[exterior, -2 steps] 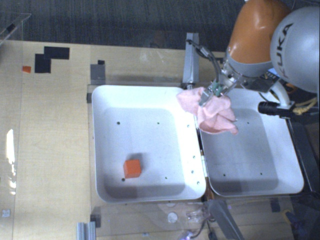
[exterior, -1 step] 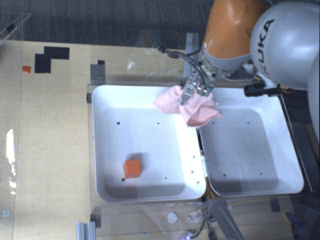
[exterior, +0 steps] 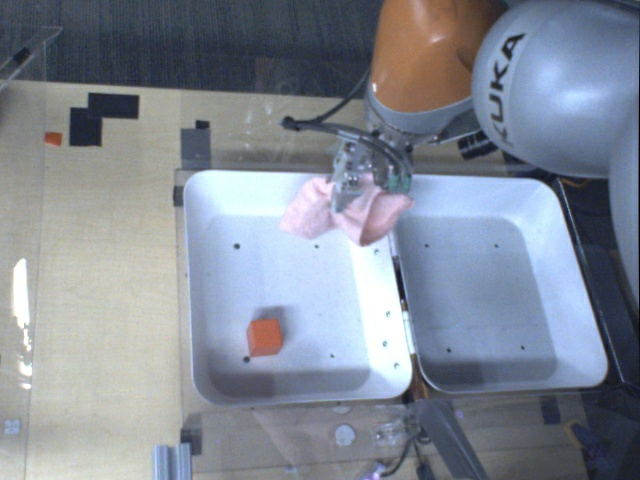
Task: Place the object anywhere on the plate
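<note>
The grey arm [exterior: 560, 78] fills the far right corner, its casing lettered KUKA, with the orange band [exterior: 425, 38] bulging just above the wrist as it reaches in over the bins. Below it sit the two shallow white bins side by side, the left bin [exterior: 215, 268] and the right bin [exterior: 560, 268], touching along their shared edge. I see no plate anywhere, so I judge the drop spot is yet to be settled. The gripper [exterior: 350, 183] hangs over the far right corner of the left bin, clenched on a pink cloth [exterior: 335, 213], which bunches between its fingers and droops onto the far rim, lifted there, I'd guess, for carrying. A small orange block [exterior: 265, 337] rests alone near the left bin's near left corner, well apart from the cloth
</note>
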`<state>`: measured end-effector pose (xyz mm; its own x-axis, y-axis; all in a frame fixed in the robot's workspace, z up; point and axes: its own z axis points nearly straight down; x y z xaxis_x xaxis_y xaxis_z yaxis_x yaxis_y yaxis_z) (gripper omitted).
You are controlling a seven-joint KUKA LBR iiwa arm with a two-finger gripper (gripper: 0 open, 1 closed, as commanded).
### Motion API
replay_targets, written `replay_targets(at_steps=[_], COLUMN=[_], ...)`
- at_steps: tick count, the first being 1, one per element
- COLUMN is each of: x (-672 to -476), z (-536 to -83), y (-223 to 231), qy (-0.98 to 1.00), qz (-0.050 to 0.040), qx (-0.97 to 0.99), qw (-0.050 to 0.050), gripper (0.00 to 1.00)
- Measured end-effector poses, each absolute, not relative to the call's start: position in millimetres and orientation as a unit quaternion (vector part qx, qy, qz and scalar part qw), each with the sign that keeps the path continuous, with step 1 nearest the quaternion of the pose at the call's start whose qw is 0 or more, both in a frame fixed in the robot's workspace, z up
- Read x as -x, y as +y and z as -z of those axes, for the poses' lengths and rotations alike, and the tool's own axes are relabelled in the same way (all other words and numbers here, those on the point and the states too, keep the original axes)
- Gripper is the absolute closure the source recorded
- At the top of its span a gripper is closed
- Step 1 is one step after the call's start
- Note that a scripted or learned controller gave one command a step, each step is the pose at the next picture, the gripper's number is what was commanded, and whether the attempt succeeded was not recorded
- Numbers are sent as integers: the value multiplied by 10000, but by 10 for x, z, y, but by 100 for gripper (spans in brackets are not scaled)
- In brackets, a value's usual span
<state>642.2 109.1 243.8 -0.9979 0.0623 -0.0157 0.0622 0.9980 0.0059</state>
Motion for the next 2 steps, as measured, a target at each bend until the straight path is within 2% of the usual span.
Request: replay_targets(at_steps=[1,2], x=[-6405,-6407], z=[-2352,-2357], y=[1606,1604], qy=[10000,10000], qz=[-25,-27], qx=[4,1], qw=[61,64], gripper=[100,0])
